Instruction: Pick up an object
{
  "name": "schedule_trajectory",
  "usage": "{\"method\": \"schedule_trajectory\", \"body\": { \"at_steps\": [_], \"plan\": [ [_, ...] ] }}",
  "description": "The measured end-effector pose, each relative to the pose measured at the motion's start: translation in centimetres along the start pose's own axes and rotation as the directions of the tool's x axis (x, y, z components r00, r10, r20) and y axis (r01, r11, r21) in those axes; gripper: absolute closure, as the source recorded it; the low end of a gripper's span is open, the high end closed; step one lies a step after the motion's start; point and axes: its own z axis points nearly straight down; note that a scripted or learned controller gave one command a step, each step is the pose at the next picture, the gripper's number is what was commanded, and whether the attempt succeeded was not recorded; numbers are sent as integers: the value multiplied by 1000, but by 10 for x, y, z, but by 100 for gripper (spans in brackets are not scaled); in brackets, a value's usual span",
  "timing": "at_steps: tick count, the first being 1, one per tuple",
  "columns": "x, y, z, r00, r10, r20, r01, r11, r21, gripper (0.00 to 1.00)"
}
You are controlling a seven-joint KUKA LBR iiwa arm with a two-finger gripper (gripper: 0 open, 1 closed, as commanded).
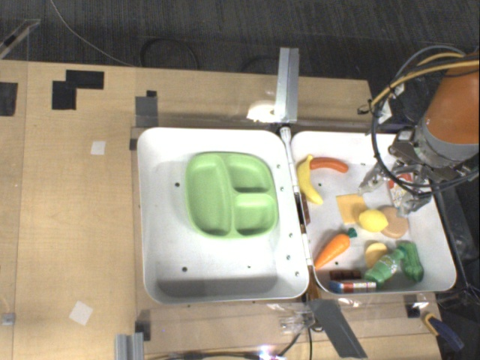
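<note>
Jaws point(394, 188) hung over the right bin point(442, 280) approx 2 o'clock, open/shut: cannot tell. Nearest pick: lemon point(373, 220), just below at 6. Best drop straight, centred, w/ clearance from neighbours.

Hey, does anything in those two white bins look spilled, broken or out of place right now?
Nothing stands out. The green divided tray lies flat in the left bin. The right bin holds a loose jumble of toy food, including a banana and a carrot, all inside its walls. Nothing looks damaged.
</note>
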Motion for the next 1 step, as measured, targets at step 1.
{"method": "schedule_trajectory", "body": {
  "at_steps": [1],
  "plan": [
    [-7,39,86,988,155,5,-155,988,8,0]
  ]
}}
